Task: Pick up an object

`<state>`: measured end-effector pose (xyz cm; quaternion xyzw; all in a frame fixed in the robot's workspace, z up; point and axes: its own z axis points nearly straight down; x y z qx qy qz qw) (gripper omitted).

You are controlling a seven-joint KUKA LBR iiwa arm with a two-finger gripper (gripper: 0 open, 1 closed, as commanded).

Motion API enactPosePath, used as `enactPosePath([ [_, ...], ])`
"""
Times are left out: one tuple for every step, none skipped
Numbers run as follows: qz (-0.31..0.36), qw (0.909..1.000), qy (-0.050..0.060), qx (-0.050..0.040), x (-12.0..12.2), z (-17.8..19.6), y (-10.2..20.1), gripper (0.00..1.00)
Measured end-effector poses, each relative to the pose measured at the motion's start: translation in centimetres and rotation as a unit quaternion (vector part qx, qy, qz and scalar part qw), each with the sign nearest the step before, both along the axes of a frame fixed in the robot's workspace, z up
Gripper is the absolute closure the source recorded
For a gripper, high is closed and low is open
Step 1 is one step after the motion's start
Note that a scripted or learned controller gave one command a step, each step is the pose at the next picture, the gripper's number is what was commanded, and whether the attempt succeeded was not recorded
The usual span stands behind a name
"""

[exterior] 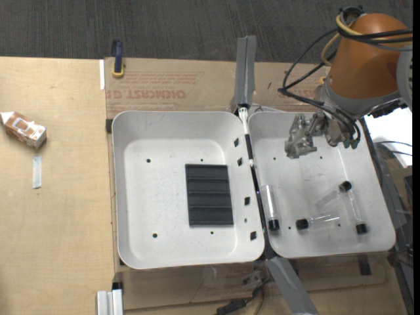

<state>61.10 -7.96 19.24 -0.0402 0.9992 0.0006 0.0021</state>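
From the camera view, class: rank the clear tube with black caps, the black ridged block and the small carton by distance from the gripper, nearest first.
1. Clear tube with black caps, right bin, below the gripper.
2. Black ridged block, left bin.
3. Small carton, far left bench.

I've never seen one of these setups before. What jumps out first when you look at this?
The big orange-banded arm at the upper right, hanging its gripper over the right bin. Next, the dark ribbed block lying flat in the middle of the left bin. Then the clear tubes with black caps scattered along the right bin's near side.
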Motion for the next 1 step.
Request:
enactPosePath([
  [0.012, 0.9999, 0.0, -0.0001, 0.52, 3.25, 5.56, 1.0],
])
